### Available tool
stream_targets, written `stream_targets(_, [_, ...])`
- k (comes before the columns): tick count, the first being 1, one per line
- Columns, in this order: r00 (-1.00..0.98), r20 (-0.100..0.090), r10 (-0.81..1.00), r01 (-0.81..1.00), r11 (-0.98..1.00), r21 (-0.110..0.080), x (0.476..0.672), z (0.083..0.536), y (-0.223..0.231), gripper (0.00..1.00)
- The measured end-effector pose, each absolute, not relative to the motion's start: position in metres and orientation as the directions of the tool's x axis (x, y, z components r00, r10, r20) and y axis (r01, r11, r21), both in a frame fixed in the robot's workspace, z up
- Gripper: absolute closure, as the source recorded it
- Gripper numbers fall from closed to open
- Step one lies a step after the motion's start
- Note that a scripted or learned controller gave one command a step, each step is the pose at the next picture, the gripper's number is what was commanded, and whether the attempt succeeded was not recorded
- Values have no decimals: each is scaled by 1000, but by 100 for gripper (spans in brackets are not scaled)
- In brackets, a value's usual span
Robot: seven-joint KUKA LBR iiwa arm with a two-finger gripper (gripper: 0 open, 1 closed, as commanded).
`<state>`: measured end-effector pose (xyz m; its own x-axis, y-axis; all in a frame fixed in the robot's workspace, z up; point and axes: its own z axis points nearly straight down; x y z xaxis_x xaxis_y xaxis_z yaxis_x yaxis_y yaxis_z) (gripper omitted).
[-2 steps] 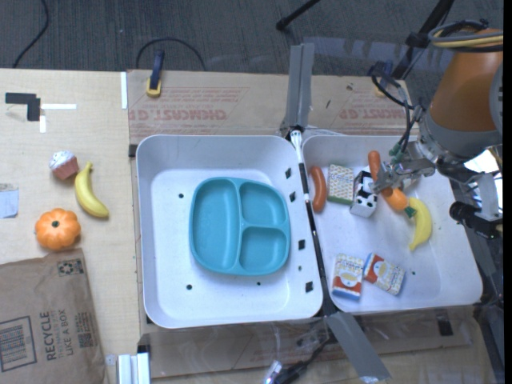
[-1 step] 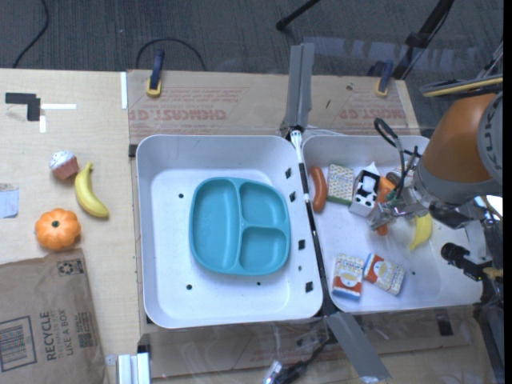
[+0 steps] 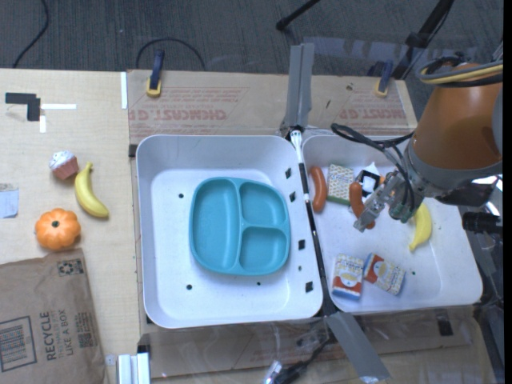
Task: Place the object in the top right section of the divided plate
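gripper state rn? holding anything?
Gripper: over the right bin, low among the food items; open or shut cannot be told from this view, and nothing is visibly held.

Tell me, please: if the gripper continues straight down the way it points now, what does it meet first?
Probably the bare floor of the right bin. The gripper points down and slightly left, just beside the orange sausage. Depth is unclear from this slanted view, so it might graze that sausage first.

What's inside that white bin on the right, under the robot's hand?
The right bin holds two sausages, a yellow banana, two small cartons and a patterned packet. The hand and arm cover part of the bin floor.
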<state>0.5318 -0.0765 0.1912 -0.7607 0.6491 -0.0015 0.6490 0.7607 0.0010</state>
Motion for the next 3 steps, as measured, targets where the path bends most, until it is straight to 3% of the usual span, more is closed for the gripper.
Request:
stream_targets(1, [-771,-1,637,637,771,0,536,197,-8,100])
stream_targets(2, [-851,2,525,525,851,-2,492,190,85,100])
stream_targets(3, [-850,2,526,526,850,-2,492,191,84,0])
